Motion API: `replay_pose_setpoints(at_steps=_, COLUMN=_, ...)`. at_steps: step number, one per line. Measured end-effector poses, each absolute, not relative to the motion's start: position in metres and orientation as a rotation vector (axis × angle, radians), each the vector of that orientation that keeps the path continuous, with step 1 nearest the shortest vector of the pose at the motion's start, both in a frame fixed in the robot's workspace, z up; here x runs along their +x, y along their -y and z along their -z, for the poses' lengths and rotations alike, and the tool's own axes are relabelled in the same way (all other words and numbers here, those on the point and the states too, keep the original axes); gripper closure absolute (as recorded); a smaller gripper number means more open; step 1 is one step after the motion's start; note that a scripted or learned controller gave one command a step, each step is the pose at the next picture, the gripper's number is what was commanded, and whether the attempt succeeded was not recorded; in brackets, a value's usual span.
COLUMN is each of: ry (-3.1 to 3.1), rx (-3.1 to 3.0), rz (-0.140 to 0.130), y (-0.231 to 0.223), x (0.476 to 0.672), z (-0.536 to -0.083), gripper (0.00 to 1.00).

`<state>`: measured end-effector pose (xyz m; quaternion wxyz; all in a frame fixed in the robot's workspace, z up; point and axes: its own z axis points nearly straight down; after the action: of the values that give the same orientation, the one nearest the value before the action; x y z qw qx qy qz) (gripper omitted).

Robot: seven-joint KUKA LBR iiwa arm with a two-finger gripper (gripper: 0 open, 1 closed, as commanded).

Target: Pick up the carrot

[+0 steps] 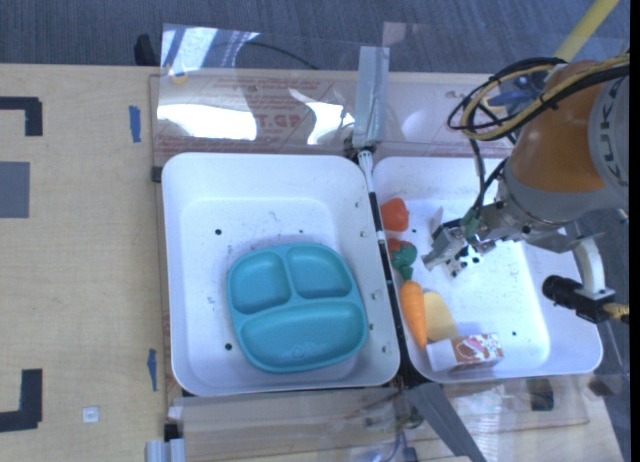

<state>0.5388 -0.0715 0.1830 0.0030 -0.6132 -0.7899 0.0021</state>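
two shallow white bins sit side by side on the bench. the left bin point(190, 250) holds a teal divided plate point(296, 305) with three compartments, lying flat toward the bin's near side. the right bin point(560, 340) holds the small items, all gathered along its left wall. the carrot point(413, 312) lies there lengthwise against that wall, in the near half of the bin, touching a pale yellow piece point(437, 317) just to its right. beyond the carrot sits a green item point(403, 257), and beyond that an orange-red item point(395, 214). a small red and white packet point(477, 349) rests near the bin's front edge. the arm point(575, 150) reaches in from the right, orange band above the wrist. the gripper point(447, 247) hangs over the middle of the right bin, apart from the carrot, nothing between its fingers; spread or pressed together cannot be told
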Motion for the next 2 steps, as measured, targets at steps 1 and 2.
replay_pose_setpoints(at_steps=1, ry=2.635, rx=-1.705, rz=-0.001, y=0.101, x=0.487, z=-0.093, gripper=0.0)
replay_pose_setpoints(at_steps=2, ry=2.6, rx=-1.77, rz=0.003, y=0.086, x=0.544, z=-0.186, gripper=0.0)
